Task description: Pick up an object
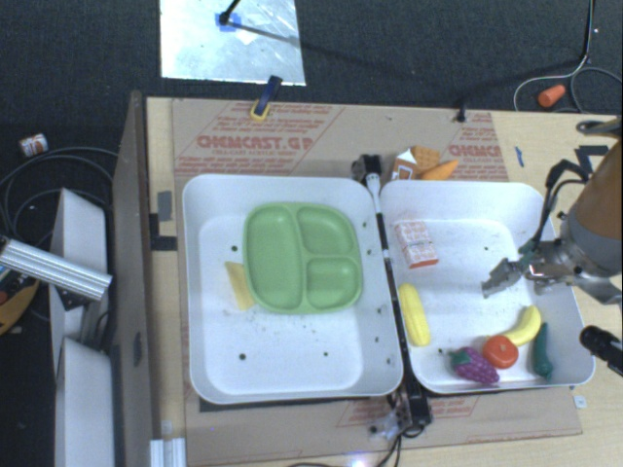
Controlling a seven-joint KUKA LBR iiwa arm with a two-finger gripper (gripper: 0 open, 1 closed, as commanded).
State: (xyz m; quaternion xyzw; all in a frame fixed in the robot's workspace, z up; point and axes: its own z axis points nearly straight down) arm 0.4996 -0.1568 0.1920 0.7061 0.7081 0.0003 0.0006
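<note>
The right bin [458, 191] holds a white and red box [416, 243] at its far left and a yellow corn-like piece [415, 314] along its left wall. Purple grapes [474, 366], a red tomato [501, 350], a yellow banana [525, 325] and a dark green vegetable [541, 350] cluster at the near right corner. My gripper [498, 278] hangs over the bin's bare middle right, just above and left of the banana, with nothing seen in it. The grey arm comes in from the right edge.
The left bin [282, 358] bears a green divided plate [302, 258] with a yellow wedge [238, 285] to its left. An orange carrot-like toy [433, 166] lies on the cardboard behind the right bin. A central ridge separates the bins.
</note>
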